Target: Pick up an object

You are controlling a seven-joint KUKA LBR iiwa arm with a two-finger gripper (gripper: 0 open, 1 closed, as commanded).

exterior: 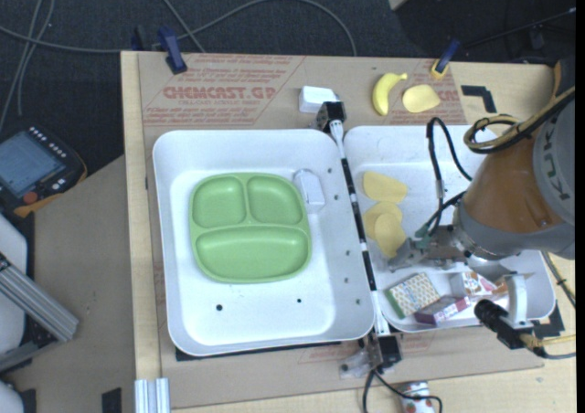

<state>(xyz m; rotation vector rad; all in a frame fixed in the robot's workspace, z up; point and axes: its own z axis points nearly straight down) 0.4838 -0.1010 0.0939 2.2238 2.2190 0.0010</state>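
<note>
Two white bins (174,219), green tray (249,227) (left), pincer (413,253) right

The arm (539,174) is a thick rounded tube, grey at its upper part with dark lettering partly visible near three o'clock. Below that runs a broad orange band (507,192), glossy and smooth. Under the band sits a grey collar (498,242). Black cables (448,151) loop off the band toward eleven o'clock. The gripper (430,251) at nine o'clock of the collar is dull grey metal, angular.
</note>
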